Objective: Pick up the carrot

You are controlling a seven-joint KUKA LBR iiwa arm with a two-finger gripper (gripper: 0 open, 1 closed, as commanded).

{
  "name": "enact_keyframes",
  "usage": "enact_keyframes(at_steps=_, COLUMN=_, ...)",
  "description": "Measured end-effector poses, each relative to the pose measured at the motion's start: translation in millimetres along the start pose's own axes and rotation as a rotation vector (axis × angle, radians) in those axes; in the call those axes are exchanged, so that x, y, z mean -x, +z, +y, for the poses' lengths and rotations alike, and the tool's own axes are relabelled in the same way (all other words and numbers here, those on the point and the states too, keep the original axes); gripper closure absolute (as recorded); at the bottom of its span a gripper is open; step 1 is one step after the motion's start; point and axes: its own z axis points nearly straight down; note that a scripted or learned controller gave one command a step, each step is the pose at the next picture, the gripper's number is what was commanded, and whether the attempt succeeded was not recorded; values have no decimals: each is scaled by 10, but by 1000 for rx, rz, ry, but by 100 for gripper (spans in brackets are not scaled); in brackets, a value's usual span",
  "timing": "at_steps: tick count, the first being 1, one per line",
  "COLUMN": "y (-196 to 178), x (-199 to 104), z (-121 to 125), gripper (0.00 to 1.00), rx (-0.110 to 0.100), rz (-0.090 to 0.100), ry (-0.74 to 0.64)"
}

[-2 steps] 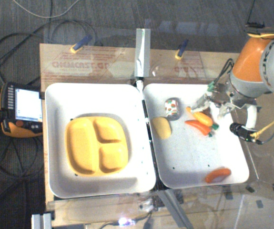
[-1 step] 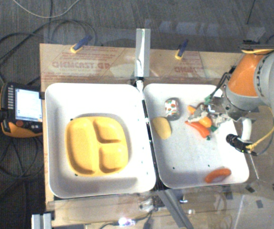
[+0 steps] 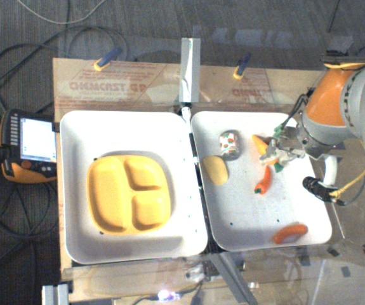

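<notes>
White plastic, two shallow bins side by side on the bench: the left bin (image 3: 74, 234) carries a yellow three-compartment tray (image 3: 130, 192), and the right bin (image 3: 245, 230) holds the loose food toys. From three o'clock the grey arm with its orange band (image 3: 334, 100) leans in over that bin's far right corner.

Inside the right bin, going down in size: a pale yellow potato-shaped lump (image 3: 216, 169) at nine o'clock, an orange-red sausage-like piece (image 3: 290, 232) at five o'clock, a small speckled round toy (image 3: 229, 143) at eleven o'clock, an orange wedge (image 3: 259, 144) at one o'clock, and the slim orange carrot with a green top (image 3: 264, 179) near the middle, tilted.

The two-finger gripper (image 3: 276, 152) hangs right at the carrot's green end, perhaps touching it. I cannot tell how far its jaws stand apart, nor whether they have anything. By my reckoning the carrot lies on the bin floor, so the grasp and the lift are both left to do.
</notes>
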Motion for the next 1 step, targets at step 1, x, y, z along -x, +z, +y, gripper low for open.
enact_keyframes(at_steps=1, y=-834, x=-444, z=223, gripper=100, rx=-9, rz=-7, ry=-210)
